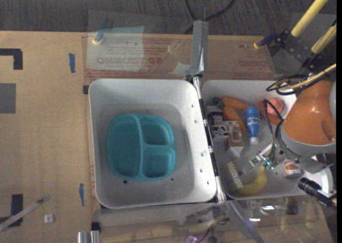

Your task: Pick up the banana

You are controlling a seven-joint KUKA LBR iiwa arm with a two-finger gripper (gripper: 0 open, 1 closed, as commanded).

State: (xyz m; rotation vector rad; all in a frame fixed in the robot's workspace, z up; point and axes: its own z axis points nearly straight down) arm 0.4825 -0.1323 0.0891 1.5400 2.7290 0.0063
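The surface (43,130) is light brown board with strips of blue tape and some black marks on it. Two shallow white bins stand on it side by side, touching along their inner edges. The left bin (101,103) carries a teal plate (141,146) with three compartments, lying a little left of the bin's middle. The right bin (227,89) is crowded with small things, and its right part is covered by the arm.

The arm (307,122) comes in from the right; its orange band is the largest part in view, over the right side of the right bin. Below and left of it the jaws (260,160) reach down toward the front of that bin, directly above the banana. I cannot tell if the jaws are open or closed, because the picture is too blurred there.

The banana (255,183) lies at the front edge of the right bin, curved, yellow, with the jaws just over its upper end. An orange carrot (235,104) lies near the back of the bin. A blue bottle (252,123) with a white cap is just right of the carrot. A pink round thing (274,105) sits at the back, near the arm.
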